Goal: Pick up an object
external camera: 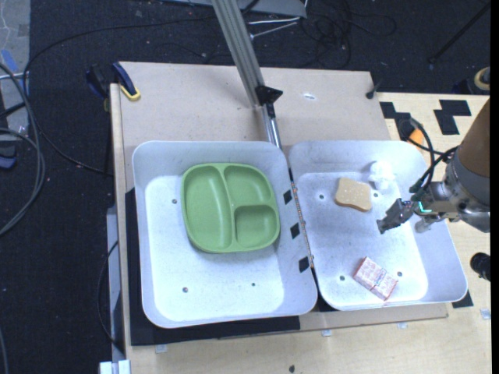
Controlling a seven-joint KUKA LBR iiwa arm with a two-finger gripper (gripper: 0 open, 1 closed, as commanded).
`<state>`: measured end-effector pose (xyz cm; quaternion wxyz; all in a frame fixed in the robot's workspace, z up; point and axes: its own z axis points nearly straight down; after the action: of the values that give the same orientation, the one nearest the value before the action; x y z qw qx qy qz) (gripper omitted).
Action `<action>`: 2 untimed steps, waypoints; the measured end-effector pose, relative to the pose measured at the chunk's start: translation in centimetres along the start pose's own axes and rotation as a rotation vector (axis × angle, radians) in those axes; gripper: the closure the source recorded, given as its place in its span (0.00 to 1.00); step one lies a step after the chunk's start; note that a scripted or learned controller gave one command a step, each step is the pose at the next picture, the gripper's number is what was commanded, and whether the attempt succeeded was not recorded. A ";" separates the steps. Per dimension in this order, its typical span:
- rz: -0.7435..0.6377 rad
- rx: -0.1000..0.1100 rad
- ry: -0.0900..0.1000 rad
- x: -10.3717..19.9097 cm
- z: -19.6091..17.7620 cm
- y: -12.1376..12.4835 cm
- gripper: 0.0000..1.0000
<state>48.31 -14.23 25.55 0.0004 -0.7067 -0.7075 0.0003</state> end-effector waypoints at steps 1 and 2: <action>0.000 -0.001 0.000 0.0 0.0 0.0 0.00; 0.002 0.005 0.002 0.7 6.2 0.0 0.00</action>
<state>48.28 -13.56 19.35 0.0029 -0.7072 -0.7070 0.0017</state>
